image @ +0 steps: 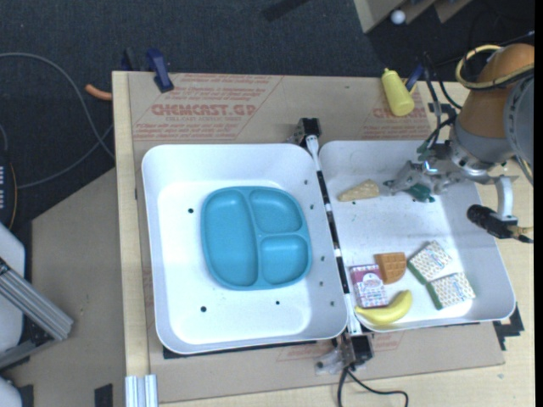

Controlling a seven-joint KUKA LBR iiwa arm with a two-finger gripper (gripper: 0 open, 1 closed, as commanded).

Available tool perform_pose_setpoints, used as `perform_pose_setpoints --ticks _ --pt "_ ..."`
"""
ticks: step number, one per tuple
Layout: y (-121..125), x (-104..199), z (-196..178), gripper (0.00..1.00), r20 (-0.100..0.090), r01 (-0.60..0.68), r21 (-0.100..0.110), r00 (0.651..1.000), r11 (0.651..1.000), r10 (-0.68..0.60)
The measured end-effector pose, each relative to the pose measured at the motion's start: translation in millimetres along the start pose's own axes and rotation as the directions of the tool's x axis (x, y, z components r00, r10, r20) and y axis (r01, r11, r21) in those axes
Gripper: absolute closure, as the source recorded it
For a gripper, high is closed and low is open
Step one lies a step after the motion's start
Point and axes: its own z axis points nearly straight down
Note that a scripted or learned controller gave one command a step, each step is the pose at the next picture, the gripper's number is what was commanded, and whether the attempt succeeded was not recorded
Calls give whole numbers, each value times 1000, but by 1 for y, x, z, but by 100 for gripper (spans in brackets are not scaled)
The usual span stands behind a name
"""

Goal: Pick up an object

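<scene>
My gripper [414, 185] hangs low over the back of the right bin [475, 227], reaching in from the right under the grey arm [488, 130]. A tan wedge of toy food [359, 192] lies just left of it, a short gap away. Toward the front of this bin lie an orange cracker [391, 266], a small red-and-white box [368, 285], a yellow banana [386, 309] and two green-edged patterned pads [433, 261] [450, 290]. Nothing shows in the gripper's grasp.
The left bin [170, 176] holds a blue divided plate [254, 236]. A yellow bottle-shaped object [396, 91] lies on the board behind the right bin. A black clamp [310, 130] sits at the back where the two bins meet.
</scene>
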Motion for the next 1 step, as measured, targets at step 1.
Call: perform_pose_setpoints --ticks 1 --pt "1 0 -11 100 2 3 -1 1000 1000 -3"
